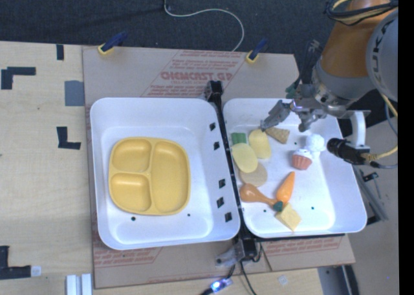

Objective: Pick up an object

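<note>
My gripper (289, 120) hangs over the back of the right bin (336, 213), open, with nothing between its fingers. One fingertip (270, 120) points down-left toward a tan wedge (279, 134). Just in front lie two pale yellow pieces (260, 144) (244, 157), a small green piece (239, 138) and a beige round piece (256, 174). A pink cupcake (301, 159) and a white toy (315, 141) sit to the right, below the gripper's other finger. Toward the front are an orange carrot (286, 185), a drumstick (255, 193) and a yellow cheese wedge (288, 217).
The left bin (103, 116) holds a yellow divided plate (149, 175). A black clip strip (220, 158) runs along the wall between the bins. The arm's orange band (352, 35) looms over the right bin's back right corner. A cable (207, 12) trails behind the bench.
</note>
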`<state>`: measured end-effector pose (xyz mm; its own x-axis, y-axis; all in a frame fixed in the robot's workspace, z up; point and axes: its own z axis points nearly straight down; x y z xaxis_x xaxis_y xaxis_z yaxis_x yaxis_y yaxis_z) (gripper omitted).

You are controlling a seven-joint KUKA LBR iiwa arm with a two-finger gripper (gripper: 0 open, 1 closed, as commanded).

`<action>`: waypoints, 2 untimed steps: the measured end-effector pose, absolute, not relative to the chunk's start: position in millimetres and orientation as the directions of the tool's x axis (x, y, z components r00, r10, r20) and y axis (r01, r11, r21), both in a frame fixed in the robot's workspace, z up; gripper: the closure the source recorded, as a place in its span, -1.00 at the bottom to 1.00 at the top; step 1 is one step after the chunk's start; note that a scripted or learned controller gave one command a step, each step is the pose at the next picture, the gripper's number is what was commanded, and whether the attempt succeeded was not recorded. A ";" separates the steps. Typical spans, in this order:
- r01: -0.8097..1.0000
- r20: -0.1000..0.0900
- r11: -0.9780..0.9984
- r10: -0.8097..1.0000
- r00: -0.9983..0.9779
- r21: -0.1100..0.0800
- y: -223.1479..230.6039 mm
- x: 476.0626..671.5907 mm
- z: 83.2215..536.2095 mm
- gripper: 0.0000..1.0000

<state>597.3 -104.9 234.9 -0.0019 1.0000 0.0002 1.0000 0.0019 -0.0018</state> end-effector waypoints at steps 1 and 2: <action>1.000 -0.001 0.000 1.000 0.000 -0.005 -98.0 567.2 78.2 -1.00; 1.000 0.002 0.006 1.000 -0.006 0.005 -47.7 526.6 190.2 -1.00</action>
